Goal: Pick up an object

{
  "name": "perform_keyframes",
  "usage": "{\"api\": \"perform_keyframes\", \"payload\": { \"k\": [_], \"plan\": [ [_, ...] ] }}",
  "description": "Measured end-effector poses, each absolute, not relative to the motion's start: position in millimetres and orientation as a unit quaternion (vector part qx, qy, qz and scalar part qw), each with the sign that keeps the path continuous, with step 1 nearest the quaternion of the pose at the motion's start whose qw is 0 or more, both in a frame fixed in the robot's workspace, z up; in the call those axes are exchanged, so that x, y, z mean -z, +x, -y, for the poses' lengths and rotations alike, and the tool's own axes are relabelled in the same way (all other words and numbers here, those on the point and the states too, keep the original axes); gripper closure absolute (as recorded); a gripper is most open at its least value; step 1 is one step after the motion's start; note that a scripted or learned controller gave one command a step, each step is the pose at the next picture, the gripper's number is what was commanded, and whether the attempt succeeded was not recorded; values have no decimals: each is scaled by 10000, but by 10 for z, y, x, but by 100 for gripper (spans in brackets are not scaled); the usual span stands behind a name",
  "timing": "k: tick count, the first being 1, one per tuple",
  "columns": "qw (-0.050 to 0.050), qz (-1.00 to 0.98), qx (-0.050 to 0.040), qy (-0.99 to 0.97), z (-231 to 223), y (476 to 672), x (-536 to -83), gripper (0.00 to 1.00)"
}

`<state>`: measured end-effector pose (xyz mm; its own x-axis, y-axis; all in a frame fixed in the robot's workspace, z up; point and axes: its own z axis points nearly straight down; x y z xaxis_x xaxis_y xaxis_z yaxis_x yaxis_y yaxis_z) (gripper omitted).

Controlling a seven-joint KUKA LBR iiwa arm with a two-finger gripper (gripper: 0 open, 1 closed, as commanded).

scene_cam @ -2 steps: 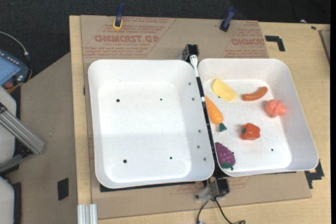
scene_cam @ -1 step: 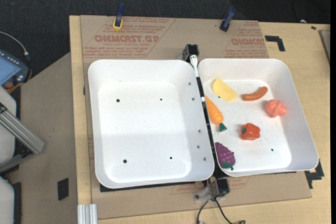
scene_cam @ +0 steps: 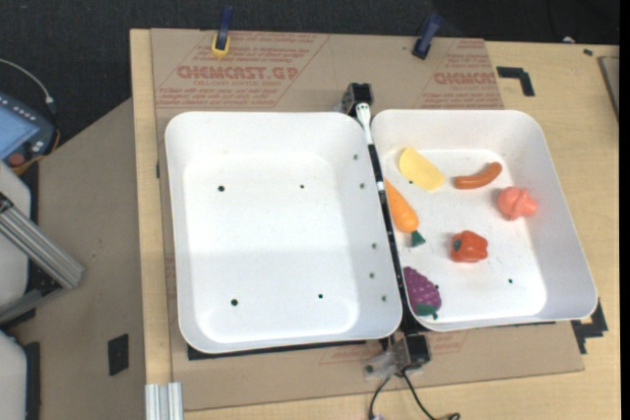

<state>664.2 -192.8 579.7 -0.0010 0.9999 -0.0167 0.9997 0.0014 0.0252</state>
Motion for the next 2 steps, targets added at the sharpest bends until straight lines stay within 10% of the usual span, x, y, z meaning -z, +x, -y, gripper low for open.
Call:
{"api": "perform_keyframes", "payload": {
  "k": [2],
  "plan": [
    [215, -7074, -44, 7065, 1923, 6650, -6021, 100]
  ]
}}
